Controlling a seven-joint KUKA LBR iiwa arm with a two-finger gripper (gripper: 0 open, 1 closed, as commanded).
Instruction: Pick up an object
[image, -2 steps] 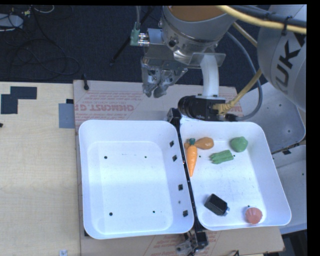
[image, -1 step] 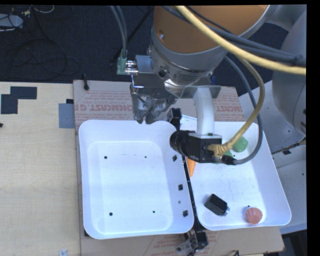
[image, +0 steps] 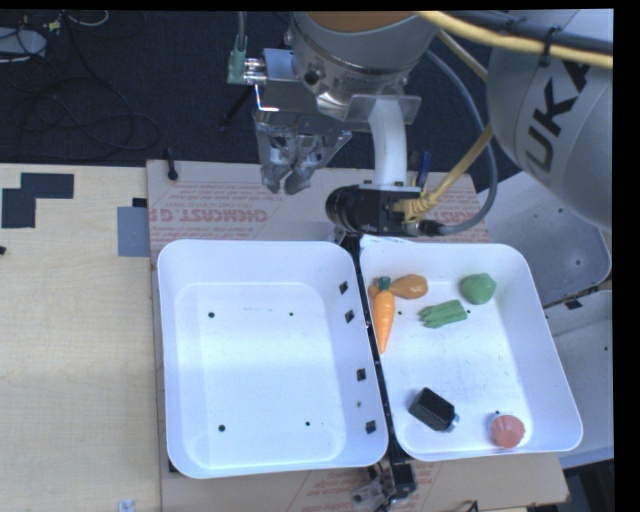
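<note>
Bins sat low in the frame, the left bin (image: 255, 370) bare inside and the right bin (image: 545, 330) carrying all the goods. Nearest the lower edge lay a black block (image: 433, 409) and a pink ball (image: 507, 430), close together at the lower right. Further up rested a carrot (image: 383, 316) tight against the divider, an orange piece (image: 409, 287) touching its top, a green pod (image: 443, 315) and a green lump (image: 479, 288).

At the top centre of the frame hung the gripper (image: 292, 170), high above the cardboard behind the left bin, well apart from every object. Nothing sat between its fingers; whether they were spread or closed I could not tell, as they blurred into one grey cluster.

The likely trouble was plain: a straight descent from there would meet cardboard, not an object. The carrot looked awkward too, since the divider wall would probably block one finger. The black block seemed the easier target, standing free. A yellow cable (image: 455, 185) and black housing (image: 372, 210) crowded the rear rim of the right bin.
</note>
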